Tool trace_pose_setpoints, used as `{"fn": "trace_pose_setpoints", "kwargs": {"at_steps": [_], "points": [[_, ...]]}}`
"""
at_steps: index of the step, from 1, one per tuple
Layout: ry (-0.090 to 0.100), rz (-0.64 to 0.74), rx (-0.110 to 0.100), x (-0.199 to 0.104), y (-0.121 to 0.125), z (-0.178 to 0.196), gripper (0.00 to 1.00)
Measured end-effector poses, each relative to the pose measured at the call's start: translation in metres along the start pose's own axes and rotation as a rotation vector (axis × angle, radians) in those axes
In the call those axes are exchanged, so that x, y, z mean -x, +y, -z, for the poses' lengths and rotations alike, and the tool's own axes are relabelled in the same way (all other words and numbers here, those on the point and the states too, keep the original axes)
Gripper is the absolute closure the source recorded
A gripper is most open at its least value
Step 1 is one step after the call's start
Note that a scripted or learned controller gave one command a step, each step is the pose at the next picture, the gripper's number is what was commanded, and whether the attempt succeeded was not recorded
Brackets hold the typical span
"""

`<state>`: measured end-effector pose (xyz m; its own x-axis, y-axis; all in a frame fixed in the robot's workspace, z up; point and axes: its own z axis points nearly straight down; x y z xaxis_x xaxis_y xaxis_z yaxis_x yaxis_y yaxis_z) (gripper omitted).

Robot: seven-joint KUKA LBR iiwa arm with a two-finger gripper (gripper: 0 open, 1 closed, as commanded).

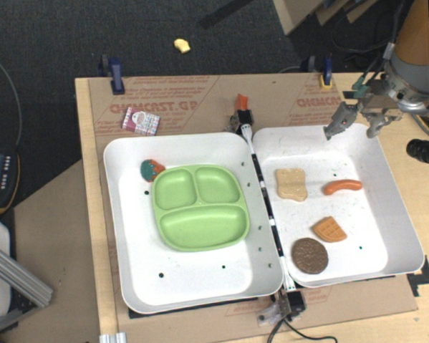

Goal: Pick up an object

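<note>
The right bin (388, 194) holds a tan bread slice (291, 185), a red-orange sausage (342, 187), an orange waffle-like piece (330, 230) and a dark brown round patty (309, 255). My gripper (355, 124) hovers over the far edge of the right bin, above and behind the sausage. Its two fingers are spread apart, with nothing between them. In the left bin (133, 265) a green divided plate (200, 206) sits with a small red and teal object (152, 170) beside its far left corner.
A black clamp with an orange tip (242, 115) sits at the far end of the seam between the bins. A small printed packet (140, 120) lies on the cardboard behind the left bin. Blue clamps (113, 73) (327, 72) hold the board's far edge.
</note>
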<state>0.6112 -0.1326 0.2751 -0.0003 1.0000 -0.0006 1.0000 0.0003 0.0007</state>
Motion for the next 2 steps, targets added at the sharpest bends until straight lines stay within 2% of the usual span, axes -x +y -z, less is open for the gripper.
{"fn": "trace_pose_setpoints", "kwargs": {"at_steps": [1, 2], "points": [[0.005, 0.003, -0.013, -0.041, -0.017, -0.115, 0.0], [0.002, 0.0, -0.003, -0.038, -0.003, -0.194, 0.0]]}}
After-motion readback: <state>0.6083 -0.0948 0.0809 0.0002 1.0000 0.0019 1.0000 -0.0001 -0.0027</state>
